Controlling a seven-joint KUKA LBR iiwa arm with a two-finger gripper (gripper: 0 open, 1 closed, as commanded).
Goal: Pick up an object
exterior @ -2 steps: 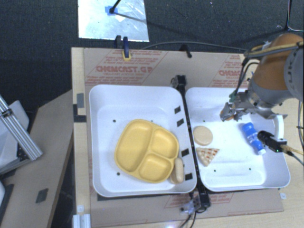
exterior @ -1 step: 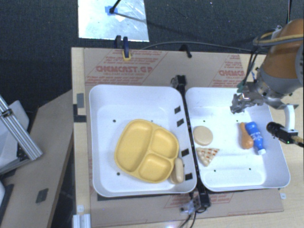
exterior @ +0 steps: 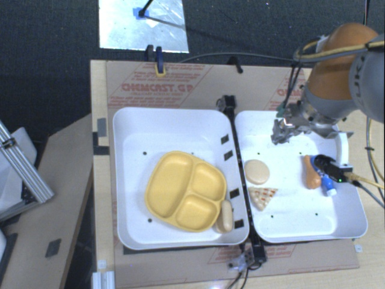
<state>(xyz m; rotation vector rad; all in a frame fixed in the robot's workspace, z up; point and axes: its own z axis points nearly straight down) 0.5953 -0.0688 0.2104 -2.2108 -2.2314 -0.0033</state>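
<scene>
While the hand (exterior: 283,132) hangs near the right bin's (exterior: 301,230) far edge, finger state I cannot tell, the round cookie (exterior: 257,172) and pizza slice (exterior: 263,196) lie along its left wall; descending here likely grasps nothing.

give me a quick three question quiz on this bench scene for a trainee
1. True or false: the yellow tray lies in the left bin.
2. Which item lies closest to the divider in the right bin? A) orange sausage B) pizza slice C) blue marker
3. Fill in: the pincer hovers over the ____ bin.

Key: 1 true. 2 B; the round cookie sits just above it. 3 right.
</scene>
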